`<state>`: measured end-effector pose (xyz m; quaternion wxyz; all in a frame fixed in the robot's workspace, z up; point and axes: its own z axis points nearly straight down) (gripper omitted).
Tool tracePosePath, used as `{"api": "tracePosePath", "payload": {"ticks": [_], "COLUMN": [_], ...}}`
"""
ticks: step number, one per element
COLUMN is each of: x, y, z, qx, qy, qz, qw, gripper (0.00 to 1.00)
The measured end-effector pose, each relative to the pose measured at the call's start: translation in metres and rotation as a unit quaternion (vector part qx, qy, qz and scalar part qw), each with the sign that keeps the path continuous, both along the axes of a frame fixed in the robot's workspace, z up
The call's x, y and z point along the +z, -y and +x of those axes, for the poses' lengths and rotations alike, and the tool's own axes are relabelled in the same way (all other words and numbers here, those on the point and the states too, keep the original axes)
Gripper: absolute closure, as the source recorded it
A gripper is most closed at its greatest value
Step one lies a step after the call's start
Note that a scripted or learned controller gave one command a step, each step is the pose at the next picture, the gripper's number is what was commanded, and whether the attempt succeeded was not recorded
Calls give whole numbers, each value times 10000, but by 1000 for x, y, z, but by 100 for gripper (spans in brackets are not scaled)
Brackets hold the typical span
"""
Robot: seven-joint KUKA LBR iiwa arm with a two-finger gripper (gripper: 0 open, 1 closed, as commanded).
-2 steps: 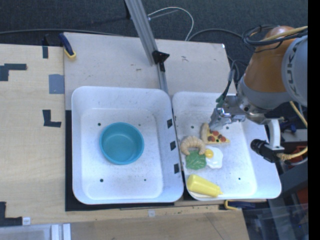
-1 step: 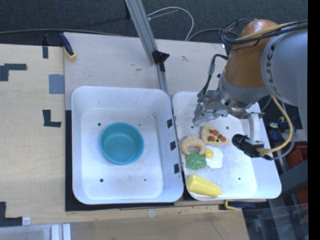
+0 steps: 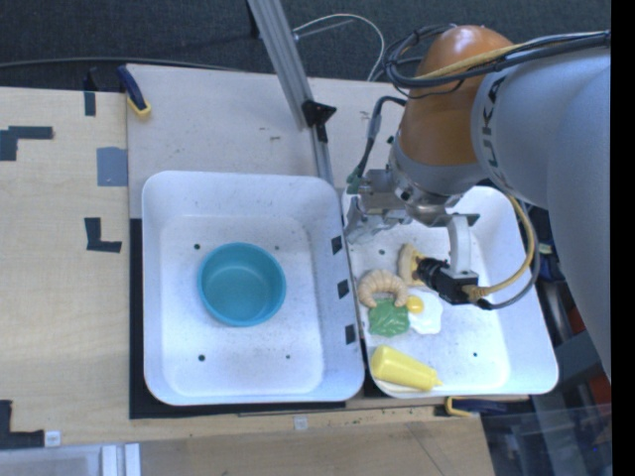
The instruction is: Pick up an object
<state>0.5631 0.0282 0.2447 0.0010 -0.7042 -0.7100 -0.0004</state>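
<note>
You see the grey arm (image 3: pixel 556 117) reach in from the right, its orange band (image 3: pixel 451 87) bulking above the wrist over the upper part of the right bin (image 3: pixel 526 365). The gripper (image 3: pixel 382 216) hangs near that bin's upper left corner, close to the wall shared with the left bin (image 3: pixel 164 266); whether it grips or is released, you cannot tell. Nothing shows between it. Just below lie a tan curved piece (image 3: pixel 382 284), a green piece (image 3: pixel 389 317) touching it, a white piece (image 3: pixel 427 315) beside, and a yellow object (image 3: pixel 402 367) at the lower left. A blue bowl (image 3: pixel 242 284) sits upright in the left bin.
</note>
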Motion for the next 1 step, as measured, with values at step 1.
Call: {"api": "tracePosePath", "payload": {"ticks": [1], "x": [2], "y": [-52], "z": [7], "qx": [-4], "qy": [-2], "qz": [-2], "qw": [10000], "gripper": [100]}}
